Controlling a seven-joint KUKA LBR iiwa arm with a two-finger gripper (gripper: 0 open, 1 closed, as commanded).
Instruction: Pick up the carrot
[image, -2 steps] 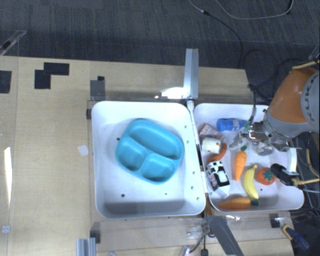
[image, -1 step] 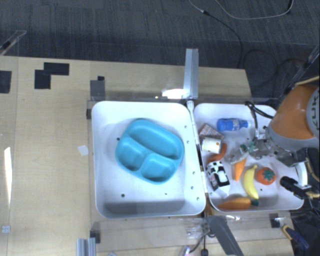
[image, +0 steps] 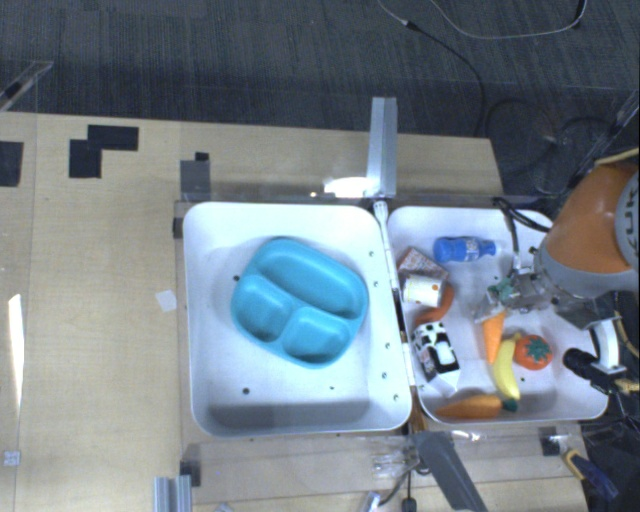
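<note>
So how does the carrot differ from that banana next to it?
The carrot is orange and short with a green top, while the banana is yellow, longer and curved. The carrot lies closer to the end effector, its green end towards it; the banana lies nearer the bin's front wall. Both rest in the right bin, side by side, lengthwise.

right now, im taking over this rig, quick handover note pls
Pincer: low in the right bin, just above the carrot's top end; open or shut cannot be told.
Carrot: lying in the right bin, beside the banana and the tomato.
Left bin: holds the blue divided plate.
Done: approach to the carrot.
Left: grasp and lift it.
</note>
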